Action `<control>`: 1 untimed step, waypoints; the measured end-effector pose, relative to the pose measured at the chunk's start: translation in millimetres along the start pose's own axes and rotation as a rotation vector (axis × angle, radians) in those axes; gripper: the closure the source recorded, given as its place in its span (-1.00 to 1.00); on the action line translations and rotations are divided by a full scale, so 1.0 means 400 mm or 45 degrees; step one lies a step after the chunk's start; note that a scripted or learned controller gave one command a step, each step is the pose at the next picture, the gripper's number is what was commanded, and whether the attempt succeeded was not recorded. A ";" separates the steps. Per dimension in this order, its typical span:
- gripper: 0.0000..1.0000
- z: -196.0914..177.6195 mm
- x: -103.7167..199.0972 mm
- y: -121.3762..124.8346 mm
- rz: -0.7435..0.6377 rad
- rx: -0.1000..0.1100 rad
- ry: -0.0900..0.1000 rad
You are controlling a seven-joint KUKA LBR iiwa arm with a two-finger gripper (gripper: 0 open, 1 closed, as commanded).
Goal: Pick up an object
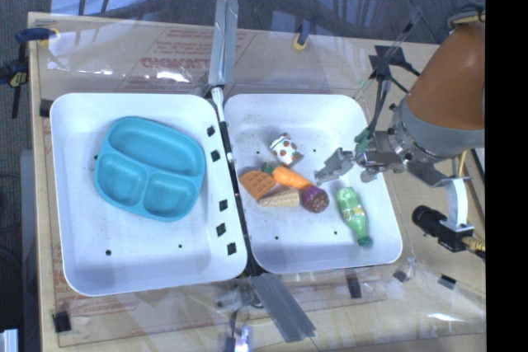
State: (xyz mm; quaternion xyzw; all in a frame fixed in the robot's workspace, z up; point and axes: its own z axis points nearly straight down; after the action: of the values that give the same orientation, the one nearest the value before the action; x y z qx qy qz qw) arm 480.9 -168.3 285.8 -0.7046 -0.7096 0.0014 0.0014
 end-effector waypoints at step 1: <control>-1.00 0.300 0.027 0.096 -0.131 0.003 0.001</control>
State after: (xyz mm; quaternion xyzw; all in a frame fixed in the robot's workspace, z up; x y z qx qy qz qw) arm 518.8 -157.2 165.7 -0.6672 -0.7449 0.0020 0.0028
